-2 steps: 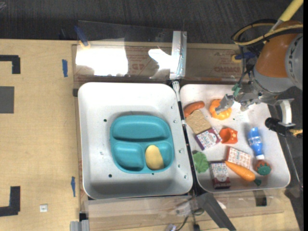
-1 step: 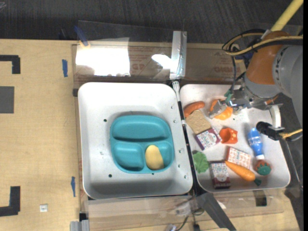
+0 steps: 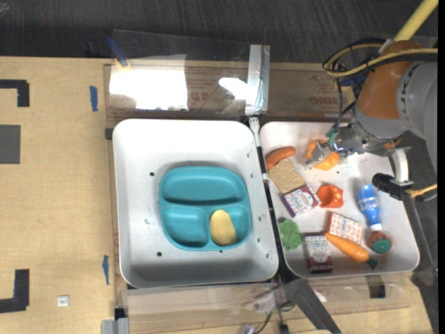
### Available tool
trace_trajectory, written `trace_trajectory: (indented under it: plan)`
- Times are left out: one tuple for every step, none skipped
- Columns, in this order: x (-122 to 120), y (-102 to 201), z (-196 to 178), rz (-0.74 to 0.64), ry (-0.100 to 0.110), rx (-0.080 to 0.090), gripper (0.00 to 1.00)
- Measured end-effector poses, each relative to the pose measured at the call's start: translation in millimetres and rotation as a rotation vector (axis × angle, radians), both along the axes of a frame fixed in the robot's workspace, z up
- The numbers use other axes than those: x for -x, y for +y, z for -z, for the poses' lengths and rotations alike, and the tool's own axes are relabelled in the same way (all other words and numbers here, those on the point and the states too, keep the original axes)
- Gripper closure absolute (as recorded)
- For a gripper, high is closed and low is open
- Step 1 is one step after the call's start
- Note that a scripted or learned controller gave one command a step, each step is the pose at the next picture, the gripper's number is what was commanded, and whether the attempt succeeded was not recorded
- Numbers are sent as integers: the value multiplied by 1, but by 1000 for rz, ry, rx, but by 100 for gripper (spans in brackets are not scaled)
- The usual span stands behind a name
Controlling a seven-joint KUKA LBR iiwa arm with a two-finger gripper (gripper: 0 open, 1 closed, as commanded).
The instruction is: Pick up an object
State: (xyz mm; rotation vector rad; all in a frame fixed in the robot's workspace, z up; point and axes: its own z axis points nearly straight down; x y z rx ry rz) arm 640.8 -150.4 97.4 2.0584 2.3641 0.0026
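My gripper (image 3: 331, 145) hangs over the back of the right bin (image 3: 407, 218), at the end of the grey arm with the orange band (image 3: 381, 92). A small orange object (image 3: 324, 160) lies right at its tip, partly covered by it; whether it is gripped is not visible. Nearby in the same bin lie an orange-red sausage (image 3: 280, 155), a tan cracker (image 3: 286, 176), a purple-and-white box (image 3: 300, 200), an orange cup (image 3: 332, 195), a blue bottle (image 3: 368, 206), a carrot (image 3: 346, 246) and a pink box (image 3: 344, 227).
The left bin (image 3: 132, 186) holds a teal divided plate (image 3: 201, 200) with a yellow potato (image 3: 222, 227) in one compartment. A green leafy piece (image 3: 290, 234), a small carton (image 3: 318, 248) and a red-and-green item (image 3: 379, 242) sit near the right bin's front. A clear panel (image 3: 181, 82) stands behind.
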Motion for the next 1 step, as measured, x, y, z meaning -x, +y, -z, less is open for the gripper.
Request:
trace_trajectory:
  plan:
    - [-29,71,-92,-57,-3,-3,100]
